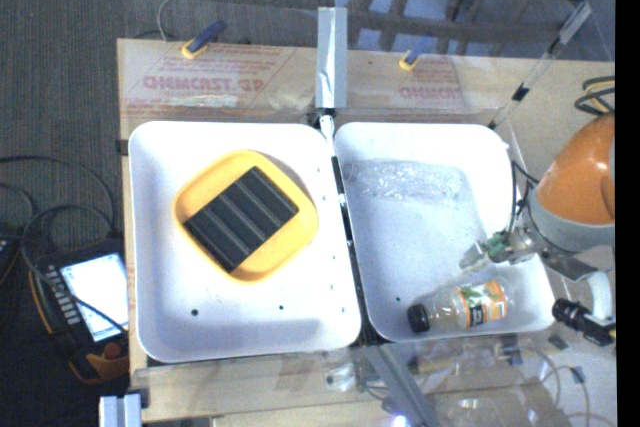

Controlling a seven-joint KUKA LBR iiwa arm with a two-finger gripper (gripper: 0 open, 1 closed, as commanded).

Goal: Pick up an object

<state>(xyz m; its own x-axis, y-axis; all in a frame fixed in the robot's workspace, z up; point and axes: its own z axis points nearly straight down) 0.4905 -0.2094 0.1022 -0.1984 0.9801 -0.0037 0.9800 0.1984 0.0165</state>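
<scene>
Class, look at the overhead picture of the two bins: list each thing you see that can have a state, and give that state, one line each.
Bottle: lying on its side near the front wall of the right bin, dark cap on.
Yellow tray with dark ribbed insert: resting flat in the left bin.
Clear crumpled plastic: lying loose in the right bin.
Pincer: over the right bin, above the bottle.

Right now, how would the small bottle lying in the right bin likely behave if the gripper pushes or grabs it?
The bottle lies on its side against the right bin's front wall, so a push would probably roll it. Its round, clear body looks smooth and may slip between fingers. It looks small, probably light.
</scene>
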